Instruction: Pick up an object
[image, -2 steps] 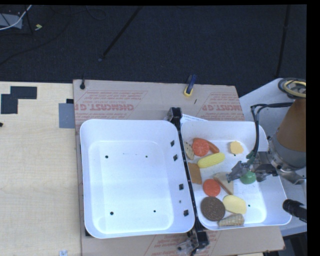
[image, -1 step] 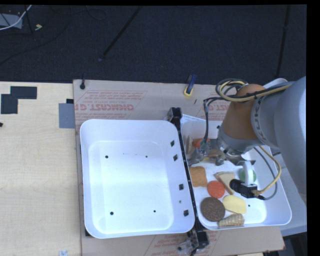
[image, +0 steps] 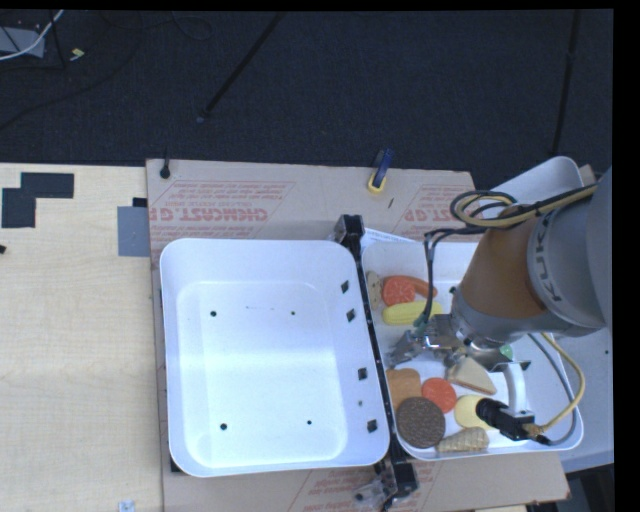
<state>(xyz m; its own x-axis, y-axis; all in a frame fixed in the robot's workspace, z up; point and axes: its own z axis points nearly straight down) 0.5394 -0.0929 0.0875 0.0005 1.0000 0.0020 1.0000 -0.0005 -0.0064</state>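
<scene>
Over the right bin (image: 566, 440), the grey arm (image: 560, 262) reaches down among a clutter of toy food, its orange band just above the wrist. Beside it, the left bin (image: 190, 300) sits on the cardboard-topped bench (image: 250, 205). The gripper (image: 428, 338) hangs low near the bin's left wall, just beside a yellow piece (image: 405, 313) and an orange-red piece (image: 402, 290); whether its fingers are spread or closed cannot be told, and nothing is seen held between them. By the look of it, the pick is at the descent-and-grasp step: the next move calls for closing on one piece and lifting it clear of its neighbours. Nearer the front lie a brown round cookie (image: 421, 422), a tan piece (image: 404, 385), a red disc (image: 438, 392) and a pale wedge (image: 470, 377), close-packed and partly touching.
</scene>
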